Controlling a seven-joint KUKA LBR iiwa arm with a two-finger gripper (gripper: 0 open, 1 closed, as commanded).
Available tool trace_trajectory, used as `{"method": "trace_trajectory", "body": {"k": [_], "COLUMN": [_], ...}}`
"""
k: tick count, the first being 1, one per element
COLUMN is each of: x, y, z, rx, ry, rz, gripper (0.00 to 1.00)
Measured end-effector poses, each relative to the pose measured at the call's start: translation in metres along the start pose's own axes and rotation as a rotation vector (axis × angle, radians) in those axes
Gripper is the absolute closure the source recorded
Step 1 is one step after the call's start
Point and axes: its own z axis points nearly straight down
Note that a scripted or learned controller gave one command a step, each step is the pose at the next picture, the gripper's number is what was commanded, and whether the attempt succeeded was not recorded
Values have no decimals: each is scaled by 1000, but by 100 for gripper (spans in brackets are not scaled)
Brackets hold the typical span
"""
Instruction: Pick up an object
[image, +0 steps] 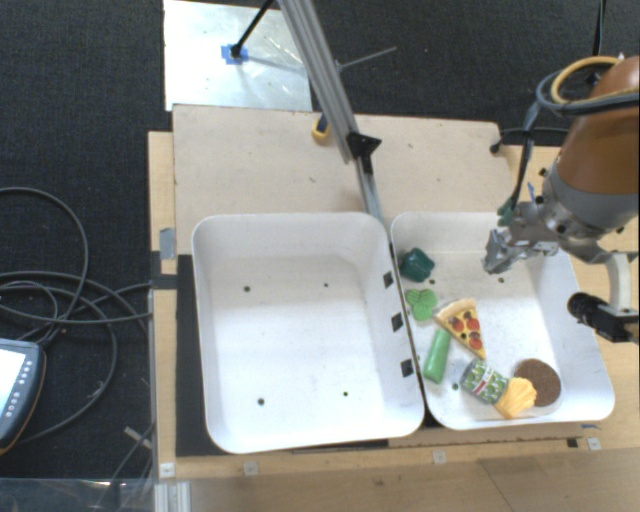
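Observation:
The right bin (575, 330) holds several toy items: a dark green block (417, 264), a light green leafy piece (423, 304), a pizza slice (464, 326), a green cylinder (436, 355), a green can (484, 381), a yellow piece (517, 397) and a brown disc (541, 375). My gripper (499, 257) hangs over the upper right part of that bin, to the right of the dark green block and above the pizza slice. Nothing shows between its fingers.
The left bin (300, 330) sits beside the right one, with a row of black clips (397, 322) along the shared wall. A slanted metal pole (330, 80) crosses the bench at the back. Cables and a tablet (15, 385) lie off the bench at left.

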Motion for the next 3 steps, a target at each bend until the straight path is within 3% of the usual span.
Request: {"method": "trace_trajectory", "body": {"k": [3], "x": [154], "y": [-11], "z": [36], "rx": [1], "ry": [0], "rz": [1], "gripper": [100]}}
